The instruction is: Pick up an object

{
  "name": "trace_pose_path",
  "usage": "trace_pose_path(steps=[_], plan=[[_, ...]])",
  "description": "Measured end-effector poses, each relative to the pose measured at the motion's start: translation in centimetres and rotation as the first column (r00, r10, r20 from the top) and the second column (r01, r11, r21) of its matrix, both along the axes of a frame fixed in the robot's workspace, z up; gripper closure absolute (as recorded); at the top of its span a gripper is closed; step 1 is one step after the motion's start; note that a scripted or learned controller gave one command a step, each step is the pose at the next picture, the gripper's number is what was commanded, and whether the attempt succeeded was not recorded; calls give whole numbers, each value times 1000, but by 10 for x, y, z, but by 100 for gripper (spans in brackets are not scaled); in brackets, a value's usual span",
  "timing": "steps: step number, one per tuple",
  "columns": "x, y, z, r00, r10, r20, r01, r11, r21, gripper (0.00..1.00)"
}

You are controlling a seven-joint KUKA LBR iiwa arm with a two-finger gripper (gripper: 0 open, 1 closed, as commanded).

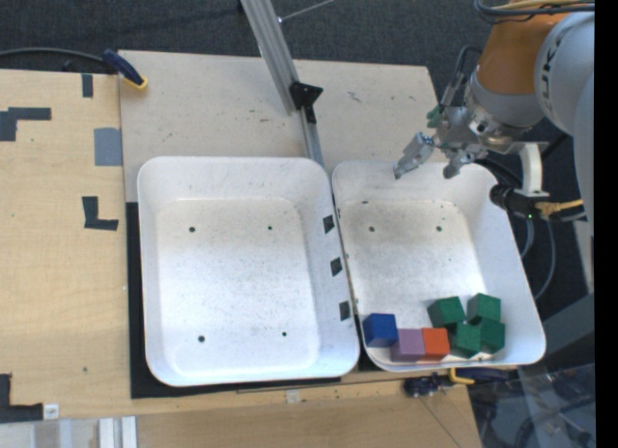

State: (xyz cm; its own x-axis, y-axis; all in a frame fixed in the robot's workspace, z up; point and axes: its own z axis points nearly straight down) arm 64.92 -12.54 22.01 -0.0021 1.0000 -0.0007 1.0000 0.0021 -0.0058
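Blocks sit clustered at the near edge of the right bin (pixel 502 243): blue block (pixel 380 328), purple block (pixel 411 343), orange block (pixel 435 342), then green blocks (pixel 468 322) piled at the near right corner. Small, hard-edged cubes, likely light and rigid; flat opposite faces give easy grip. Blue block is the most exposed, best taken across its free sides. Left bin (pixel 232 171) beside it, rims touching. Farther back, gripper (pixel 427 163) hovers over the right bin's far rim, fingers spread, nothing between them, well apart from the blocks. Counter (pixel 58 243) beneath.
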Motion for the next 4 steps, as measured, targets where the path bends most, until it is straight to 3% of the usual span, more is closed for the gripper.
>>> trace_pose_path(steps=[2,3,4], plan=[[-2,0,-125,1000,-1,-3,1,1000,0,0],[0,1,-110,1000,1,4,-1,1000,0,100],[-6,2,-50,1000,-1,11,1,1000,0,100]])
